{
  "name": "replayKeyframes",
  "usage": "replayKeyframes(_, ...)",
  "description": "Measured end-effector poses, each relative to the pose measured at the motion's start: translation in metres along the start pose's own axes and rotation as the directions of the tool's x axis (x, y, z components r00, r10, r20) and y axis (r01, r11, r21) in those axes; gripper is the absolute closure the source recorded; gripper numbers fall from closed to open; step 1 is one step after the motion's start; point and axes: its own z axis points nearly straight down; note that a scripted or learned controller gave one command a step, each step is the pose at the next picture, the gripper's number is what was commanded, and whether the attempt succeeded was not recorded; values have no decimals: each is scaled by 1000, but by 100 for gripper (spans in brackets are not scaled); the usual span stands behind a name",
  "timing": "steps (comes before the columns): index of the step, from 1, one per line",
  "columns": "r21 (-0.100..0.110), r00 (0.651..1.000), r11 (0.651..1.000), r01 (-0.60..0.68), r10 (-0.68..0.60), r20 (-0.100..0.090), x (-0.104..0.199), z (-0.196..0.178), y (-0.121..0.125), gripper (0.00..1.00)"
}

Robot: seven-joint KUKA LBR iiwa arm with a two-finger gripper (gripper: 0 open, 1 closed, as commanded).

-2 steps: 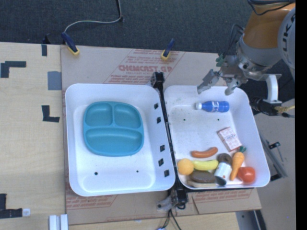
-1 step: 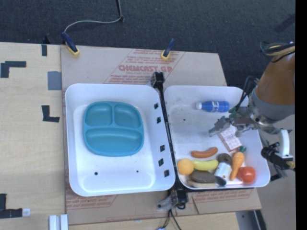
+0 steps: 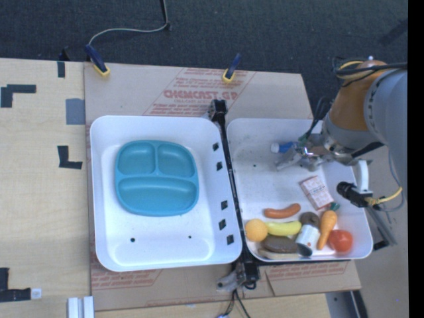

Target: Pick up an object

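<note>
The tool [image 3: 286,156] hangs over the right bin's [image 3: 255,177] far part; its state cannot be told. The toys, sausage [image 3: 281,211] nearest, lie nearer.

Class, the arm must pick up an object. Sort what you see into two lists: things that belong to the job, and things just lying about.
Belongs to the job:
pincer
right bin
sausage
banana
carrot
tomato
orange
small card

Just lying about:
left bin
blue divided plate
yellow clamps
</note>
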Motion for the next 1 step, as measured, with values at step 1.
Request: replayKeyframes(1,4,1000,1000,-1,1,-1,-29,0,-48,0)
